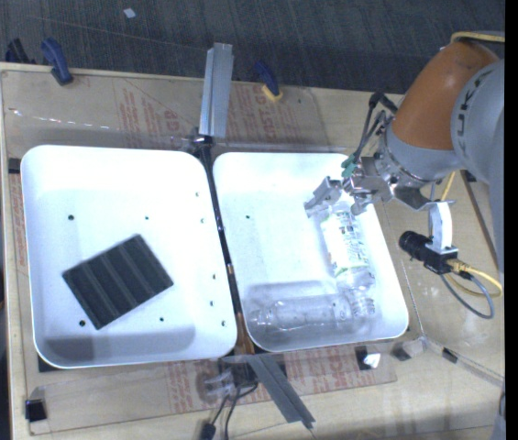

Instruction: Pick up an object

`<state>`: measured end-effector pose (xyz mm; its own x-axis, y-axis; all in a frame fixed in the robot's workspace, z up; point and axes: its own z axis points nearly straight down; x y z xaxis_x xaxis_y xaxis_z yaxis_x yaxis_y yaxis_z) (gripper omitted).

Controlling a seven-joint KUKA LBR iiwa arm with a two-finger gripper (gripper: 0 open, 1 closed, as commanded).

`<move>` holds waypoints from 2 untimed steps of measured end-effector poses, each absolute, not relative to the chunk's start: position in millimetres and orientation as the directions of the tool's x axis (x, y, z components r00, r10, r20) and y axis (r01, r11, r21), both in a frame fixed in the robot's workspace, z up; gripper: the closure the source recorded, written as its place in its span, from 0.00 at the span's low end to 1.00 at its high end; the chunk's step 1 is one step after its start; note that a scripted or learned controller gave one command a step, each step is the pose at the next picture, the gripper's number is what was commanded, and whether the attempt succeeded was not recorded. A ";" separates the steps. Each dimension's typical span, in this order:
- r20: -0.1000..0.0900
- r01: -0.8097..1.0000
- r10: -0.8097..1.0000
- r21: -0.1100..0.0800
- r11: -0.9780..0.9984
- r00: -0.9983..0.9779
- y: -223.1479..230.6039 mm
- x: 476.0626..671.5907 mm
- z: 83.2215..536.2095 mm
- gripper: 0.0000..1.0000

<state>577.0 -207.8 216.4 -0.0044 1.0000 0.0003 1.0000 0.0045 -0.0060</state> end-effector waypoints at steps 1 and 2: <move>0.003 0.997 0.997 -0.006 0.077 -0.077 -208.3 592.9 182.5 0.00; 0.000 1.000 1.000 -0.003 0.029 -0.029 -209.6 542.7 143.7 0.00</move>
